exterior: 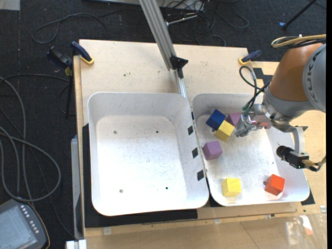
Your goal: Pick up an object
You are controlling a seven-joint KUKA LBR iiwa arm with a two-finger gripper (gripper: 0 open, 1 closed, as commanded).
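Blocks sit scattered in the right-hand shallow white plastic bin (249, 198), and that is where I have the arm working. My two-finger gripper (244, 127) is low in the upper part of that bin, hanging off the grey wrist with its orange band. From this slanted overhead view I cannot tell its state or whether it has hold of anything; the tip is small and partly lost against the clutter.

What the next move turns on is the cluster just to the camera's left of the tip. A yellow cube (224, 131) lies right beside the gripper, close enough that it may be touching. A blue cube (215, 119) sits against the yellow one's far upper-left side, and a pale purple block (234, 119) is tucked just behind, between the blue cube and the wrist. I judge the yellow cube the nearest candidate, lying left and slightly toward the camera from the tip. The crowding is the risk: closing there could nudge a neighbour rather than seat one block.

Easier targets stand apart: a second purple cube (212, 150) lower by the bin's left wall, another yellow cube (231, 187) near the front edge, and an orange-red cube (274, 184) at the front right. The left white bin (98, 139) holds no blocks.
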